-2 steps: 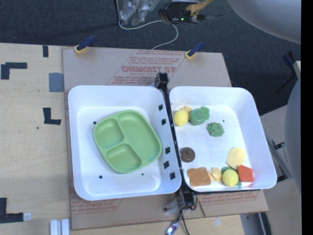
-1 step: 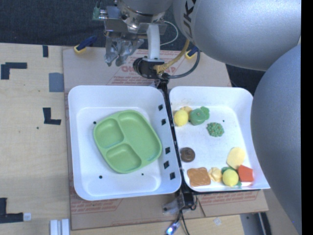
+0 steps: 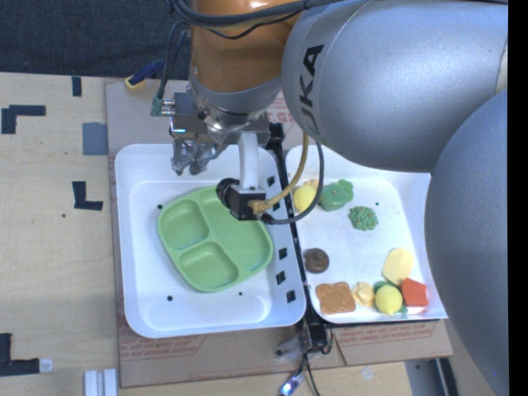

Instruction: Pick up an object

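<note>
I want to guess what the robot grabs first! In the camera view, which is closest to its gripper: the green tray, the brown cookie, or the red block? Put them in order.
1. Green tray: left bin, just below the gripper.
2. Brown cookie: right bin, near the divider.
3. Red block: right bin's far lower corner.

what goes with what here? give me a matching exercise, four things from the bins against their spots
Things:
1. green divided tray
2. brown round piece
3. red block
4. gripper

Places:
A. near right corner of the right bin
B. over the far edge of the left bin
C. flat in the left bin
D. right bin, close to the divide between the bins

Pairs: 1-C, 2-D, 3-A, 4-B
</note>
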